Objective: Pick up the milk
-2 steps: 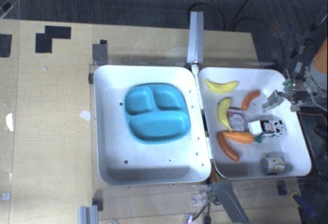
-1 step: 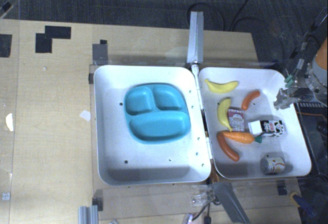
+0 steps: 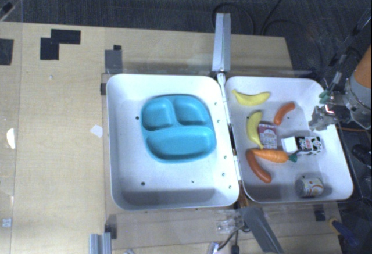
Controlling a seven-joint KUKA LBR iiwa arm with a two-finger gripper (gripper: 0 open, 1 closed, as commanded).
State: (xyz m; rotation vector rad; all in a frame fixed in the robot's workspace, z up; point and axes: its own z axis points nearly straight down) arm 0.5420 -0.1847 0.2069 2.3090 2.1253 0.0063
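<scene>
The milk (image 3: 302, 144) is a small white carton with black cow patches, lying on its side in the right bin (image 3: 343, 180), towards the bin's right side. My gripper (image 3: 321, 117) hangs over the right rim of that bin, a little up and to the right of the carton and apart from it. The arm's orange band shows at the view's right edge. Nothing is visibly held.
The right bin also holds two yellow bananas (image 3: 251, 96), an orange sausage (image 3: 284, 112), a carrot (image 3: 271, 155) just left of the milk, a red sausage (image 3: 260, 169), a small pink packet (image 3: 267, 133) and a can (image 3: 310, 187). The left bin (image 3: 122, 131) holds a blue divided plate (image 3: 176, 127).
</scene>
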